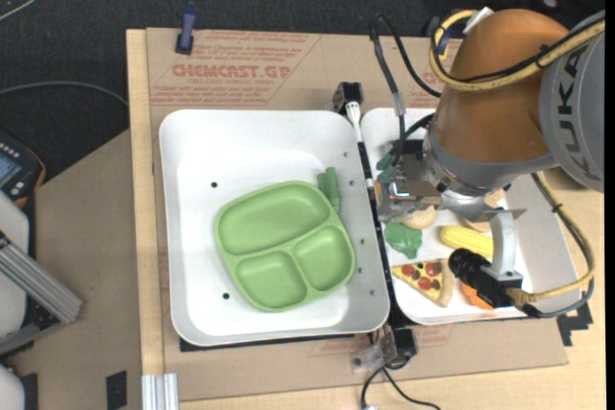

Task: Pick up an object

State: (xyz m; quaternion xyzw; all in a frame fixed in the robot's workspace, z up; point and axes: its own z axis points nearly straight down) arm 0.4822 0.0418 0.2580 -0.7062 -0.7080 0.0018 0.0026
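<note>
Arm (495, 91): grey with an orange dome, reaching in from the right and hanging over the right bin (550, 230).
Gripper (408, 189): low over the right bin's left side, near the wall shared with the left bin (192, 139).
Grip: the wrist hides it, so I cannot tell how wide it stands or whether it has anything.
Objects to pick: a small heap in the right bin, under and just in front of the gripper.
Green piece (404, 238): just below the gripper, against the bin's left wall.
Pale piece (420, 218): touching the green piece's upper edge.
Yellow piece (465, 238): lying flat to the right of the green piece.
Pizza slice (426, 280): at the bin's front, flat, near the front rim.
Orange piece (478, 295): beside the pizza slice, partly covered.
Plate (283, 245): green, three compartments, flat in the middle of the left bin.
Green stick (331, 187): at the plate's far right edge, near the dividing wall.
Board (240, 62): brown with red print, under both bins.
</note>
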